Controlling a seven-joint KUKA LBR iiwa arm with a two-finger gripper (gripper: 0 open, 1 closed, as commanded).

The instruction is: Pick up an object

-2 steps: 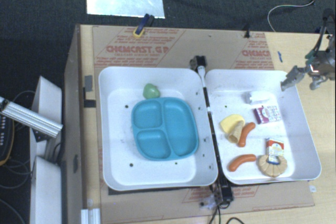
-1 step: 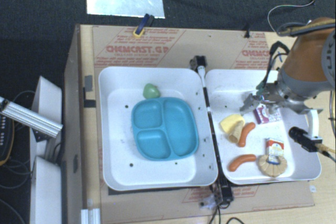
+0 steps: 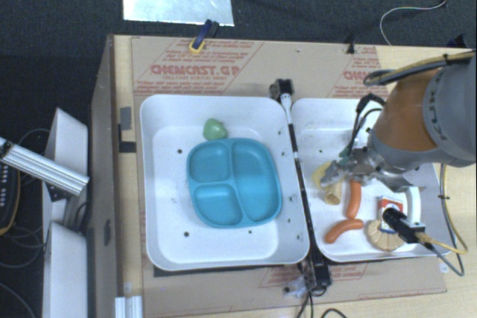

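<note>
Camera view from above: I see the gripper (image 3: 337,173) low in the right bin (image 3: 317,115), over a yellowish piece (image 3: 328,186); whether it grips, I cannot tell. Two sausages (image 3: 354,199) lie beside it. A blue divided plate (image 3: 232,182) sits in the left bin (image 3: 160,115).

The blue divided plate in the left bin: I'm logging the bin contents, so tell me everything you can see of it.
The blue divided plastic plate is a rounded-square dish with three compartments: two side by side along its far half, one wider along the near-left. It looks smooth, slightly glossy, and holds nothing. It lies flat, right way up, turned a little askew, near the middle of the left shallow white bin. A small light-green rounded object sits at its far edge, touching or nearly so. The arm is over the other bin, well apart from it.
</note>
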